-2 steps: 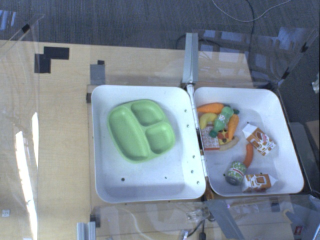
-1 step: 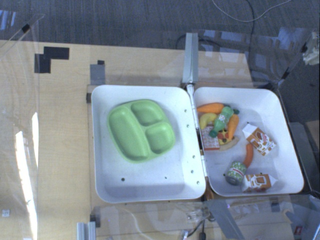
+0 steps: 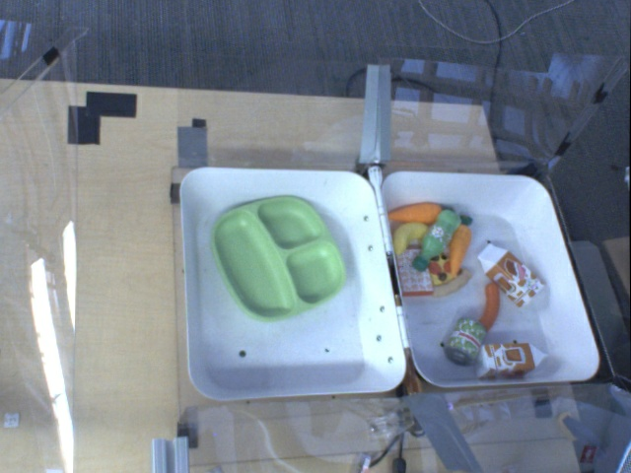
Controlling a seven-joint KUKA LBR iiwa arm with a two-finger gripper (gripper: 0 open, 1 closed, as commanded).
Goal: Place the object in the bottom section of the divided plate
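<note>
since nothing yet lies in the green three-section plastic plate (image 3: 280,257) in the left white bin (image 3: 212,363), the picking step looks not yet begun; next comes choosing one toy from the cluster of small food toys (image 3: 434,246) in the right white bin (image 3: 567,313). the claw's state and its relation to the toys cannot be told.

The arm's pose cannot be told at this moment (nor the wrist's tilt, nor the gripper's state).
</note>
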